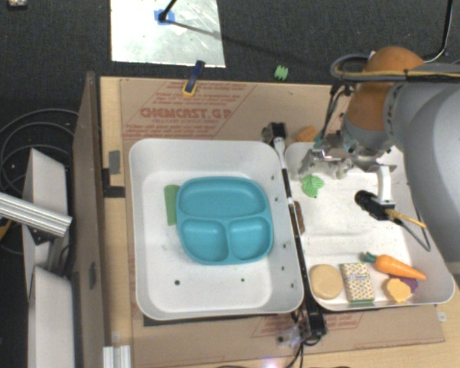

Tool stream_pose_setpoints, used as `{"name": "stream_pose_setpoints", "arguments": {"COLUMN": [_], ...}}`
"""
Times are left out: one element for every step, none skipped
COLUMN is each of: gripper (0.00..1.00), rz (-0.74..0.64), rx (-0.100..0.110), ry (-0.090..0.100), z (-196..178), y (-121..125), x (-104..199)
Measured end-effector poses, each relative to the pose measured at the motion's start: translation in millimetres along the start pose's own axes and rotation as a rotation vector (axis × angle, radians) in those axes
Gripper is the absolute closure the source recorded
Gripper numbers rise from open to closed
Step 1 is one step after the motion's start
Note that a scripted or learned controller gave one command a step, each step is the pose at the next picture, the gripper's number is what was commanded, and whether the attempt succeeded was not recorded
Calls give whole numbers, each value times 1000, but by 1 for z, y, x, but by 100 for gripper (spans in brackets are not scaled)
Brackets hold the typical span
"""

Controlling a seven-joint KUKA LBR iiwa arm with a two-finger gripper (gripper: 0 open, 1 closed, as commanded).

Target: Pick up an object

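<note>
Green leaf toy [313,185] lies unpicked just below my hand [327,159]; I cannot tell its grip state.

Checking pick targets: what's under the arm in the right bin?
A small green piece lies beside the gripper in the right bin. The arm covers the bin's far right corner, so anything there is hidden.

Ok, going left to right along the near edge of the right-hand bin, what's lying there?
Round tan cookie → small patterned box → yellow-orange piece, with the carrot lying just behind it.
</note>
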State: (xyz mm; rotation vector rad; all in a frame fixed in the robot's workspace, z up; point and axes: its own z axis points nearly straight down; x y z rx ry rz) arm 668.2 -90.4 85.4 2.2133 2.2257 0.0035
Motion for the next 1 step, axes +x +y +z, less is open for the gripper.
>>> {"name": "stream_pose_setpoints", "arguments": {"gripper": [100], "rz": [-3], "rx": [-3], "ry": [-2], "z": [-11], "y": [1], "x": [0]}}
